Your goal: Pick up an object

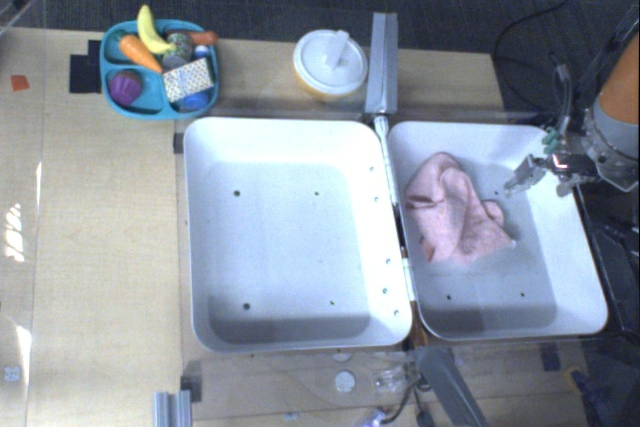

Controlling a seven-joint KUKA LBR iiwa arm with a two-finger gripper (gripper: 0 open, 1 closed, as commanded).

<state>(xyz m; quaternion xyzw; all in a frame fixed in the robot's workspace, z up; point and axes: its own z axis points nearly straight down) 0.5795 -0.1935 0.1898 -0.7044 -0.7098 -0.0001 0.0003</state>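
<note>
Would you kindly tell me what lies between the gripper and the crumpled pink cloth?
In the camera view, just bare white bin floor separates the gripper from the crumpled pink cloth.

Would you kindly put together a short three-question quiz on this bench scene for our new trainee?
1. True or false: the pink cloth lies in the left bin.
2. Which stands nearest the yellow-rimmed lidded container? A) blue tray of toy food B) metal post C) gripper
3. Fill in: the gripper hangs over the ___ bin.

Key: 1 false; 2 B; 3 right.
</note>
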